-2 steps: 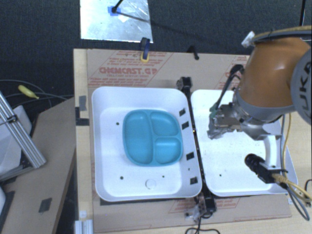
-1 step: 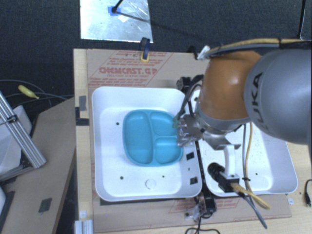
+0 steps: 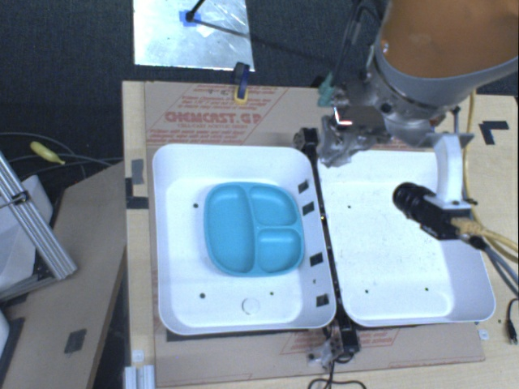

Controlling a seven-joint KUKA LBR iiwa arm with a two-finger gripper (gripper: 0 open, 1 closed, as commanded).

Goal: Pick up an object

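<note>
A light blue divided plate (image 3: 251, 228) lies flat in the middle of the left bin (image 3: 174, 217). The arm comes in from the upper right, large and close to the camera. Its gripper (image 3: 339, 140) hangs over the far left corner of the right bin (image 3: 462, 298), close to the divider between the bins. The gripper's metal parts are blurred against the wrist. I see nothing held beneath it. The arm's body hides the far edge of the right bin.
A black cylinder on a white bracket (image 3: 426, 207) juts from the arm over the right bin. Cables (image 3: 486, 241) trail to the right. Black clips (image 3: 312, 233) line the divider. A yellow-and-blue clamp (image 3: 241, 83) sits on the cardboard behind the left bin.
</note>
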